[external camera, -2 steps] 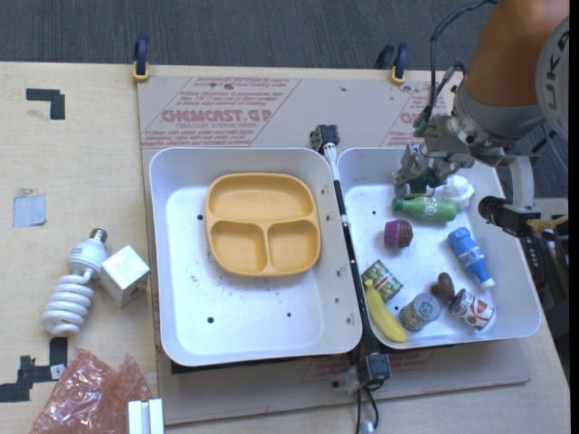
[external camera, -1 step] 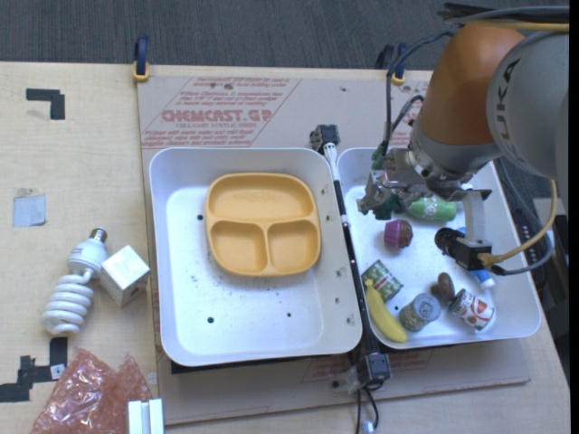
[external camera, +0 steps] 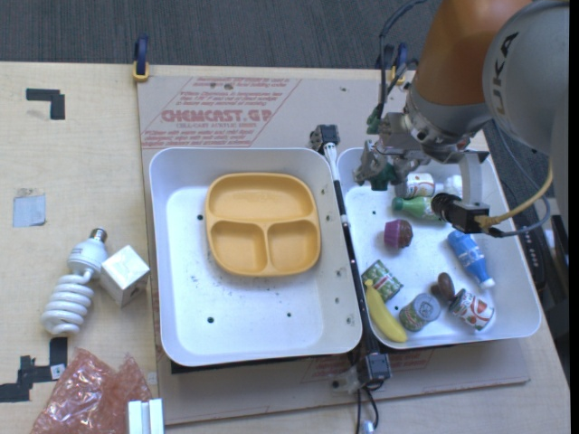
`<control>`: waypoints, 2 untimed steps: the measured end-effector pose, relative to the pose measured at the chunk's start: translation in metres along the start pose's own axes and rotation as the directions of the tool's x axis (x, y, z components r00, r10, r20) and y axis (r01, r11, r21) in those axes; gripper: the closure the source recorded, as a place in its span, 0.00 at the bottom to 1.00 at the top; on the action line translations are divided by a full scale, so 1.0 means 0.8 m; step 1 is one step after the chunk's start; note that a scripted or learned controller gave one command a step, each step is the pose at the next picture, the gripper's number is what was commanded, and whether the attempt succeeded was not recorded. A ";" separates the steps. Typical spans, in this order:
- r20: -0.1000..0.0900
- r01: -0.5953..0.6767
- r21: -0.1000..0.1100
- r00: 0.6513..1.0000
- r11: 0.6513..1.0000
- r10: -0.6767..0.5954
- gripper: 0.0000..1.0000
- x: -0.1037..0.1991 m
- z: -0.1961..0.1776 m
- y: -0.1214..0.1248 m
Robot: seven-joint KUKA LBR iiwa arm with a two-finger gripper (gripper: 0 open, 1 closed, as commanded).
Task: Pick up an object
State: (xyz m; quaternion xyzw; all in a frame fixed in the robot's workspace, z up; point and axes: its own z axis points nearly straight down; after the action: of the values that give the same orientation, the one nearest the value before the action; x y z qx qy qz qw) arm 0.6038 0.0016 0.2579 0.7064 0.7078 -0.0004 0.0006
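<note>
Camera view: gripper (external camera: 378,165) sits low over the back-left corner of the right bin (external camera: 507,328), near the green bottle (external camera: 414,207) and purple object (external camera: 397,233); can't tell its state, and nothing visibly held. Suggest centring over one isolated item, e.g. the purple one, staying off the bin wall, then descending straight.

Orange tray (external camera: 263,221), yellow banana (external camera: 384,315)
</note>
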 end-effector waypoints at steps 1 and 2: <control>0.000 0.000 0.000 1.000 1.000 0.000 1.00 0.006 -0.080 0.069; 0.000 -0.002 0.001 1.000 1.000 0.002 1.00 -0.039 -0.016 0.020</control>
State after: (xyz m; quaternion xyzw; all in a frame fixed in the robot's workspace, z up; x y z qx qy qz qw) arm 0.6198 -0.0298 0.2705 0.7072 0.7070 -0.0007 0.0005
